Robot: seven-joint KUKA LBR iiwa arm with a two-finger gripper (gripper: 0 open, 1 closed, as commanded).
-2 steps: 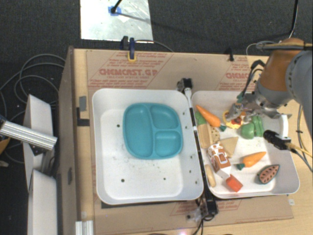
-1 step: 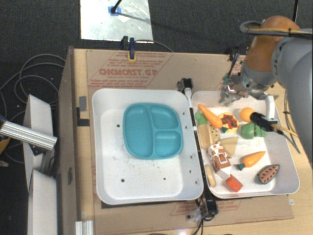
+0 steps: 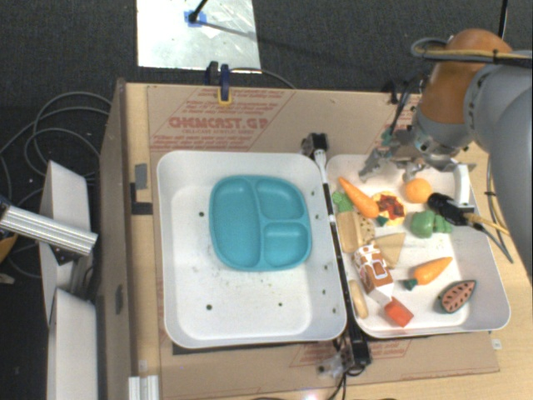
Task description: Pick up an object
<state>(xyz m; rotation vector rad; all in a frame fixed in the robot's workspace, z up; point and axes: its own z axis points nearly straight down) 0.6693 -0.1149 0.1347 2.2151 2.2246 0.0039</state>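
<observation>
Counter (image 3: 208, 119): cardboard-lined, carrying two shallow white plastic bins. The left bin (image 3: 179, 248) holds a teal moulded plastic tray with compartments (image 3: 258, 222), taken here as the landmark. The right bin (image 3: 491, 294), just right of the tray, carries the toy food.

Grey arm with orange band (image 3: 466, 73): up and to the right of the tray, over the right bin's far edge. Claw (image 3: 391, 158): its degree of opening cannot be told, and nothing is seen in its hold (pick judged not yet done; approach and grasp remain).

Likeliest target: orange plastic carrot (image 3: 358, 197), lying flat just right of the tray, below the claw. Long axis diagonal, leafy end toward the tray, tip pointing down and away.
</observation>
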